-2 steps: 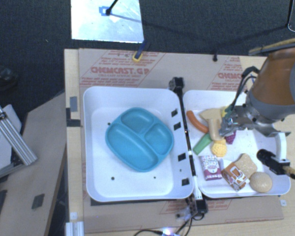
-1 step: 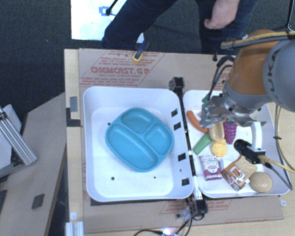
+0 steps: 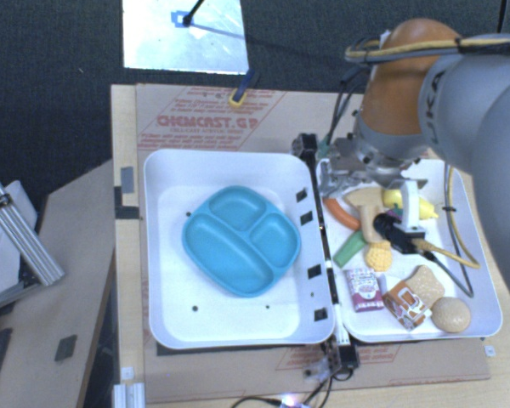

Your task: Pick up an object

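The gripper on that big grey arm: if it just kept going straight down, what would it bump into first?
Probably the toy food piled in the right bin. The gripper hangs over that bin's far left corner, nearest the orange carrot and the tan piece. Depth is hard to judge from this slanted view.

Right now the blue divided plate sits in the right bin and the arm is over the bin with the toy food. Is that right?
Not quite. The camera view shows the blue plate in the left bin, not the right one. The rest holds: the arm is over the right bin, where the toy food lies.
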{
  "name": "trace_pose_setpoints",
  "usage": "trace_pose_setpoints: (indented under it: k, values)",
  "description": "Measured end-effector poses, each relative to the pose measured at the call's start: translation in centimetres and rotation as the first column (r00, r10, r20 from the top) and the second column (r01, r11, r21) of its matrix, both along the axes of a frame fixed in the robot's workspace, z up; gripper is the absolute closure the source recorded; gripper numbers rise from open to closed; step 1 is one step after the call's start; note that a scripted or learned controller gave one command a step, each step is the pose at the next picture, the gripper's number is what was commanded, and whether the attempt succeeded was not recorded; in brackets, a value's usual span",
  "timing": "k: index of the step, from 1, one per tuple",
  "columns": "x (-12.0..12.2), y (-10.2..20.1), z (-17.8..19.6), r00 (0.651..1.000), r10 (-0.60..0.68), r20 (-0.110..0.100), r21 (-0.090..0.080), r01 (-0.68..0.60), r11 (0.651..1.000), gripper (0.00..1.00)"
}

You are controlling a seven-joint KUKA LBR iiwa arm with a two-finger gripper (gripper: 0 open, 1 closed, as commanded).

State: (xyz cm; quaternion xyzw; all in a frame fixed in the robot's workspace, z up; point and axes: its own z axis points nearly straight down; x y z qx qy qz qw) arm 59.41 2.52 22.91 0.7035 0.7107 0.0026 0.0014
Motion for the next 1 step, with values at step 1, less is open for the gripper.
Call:
trace_pose_setpoints:
  k: [1]
  values:
    - [2.65, 4.39, 0.71, 1.0, -0.001, -0.001, 0.0, 0.001, 1.0, 1.0]
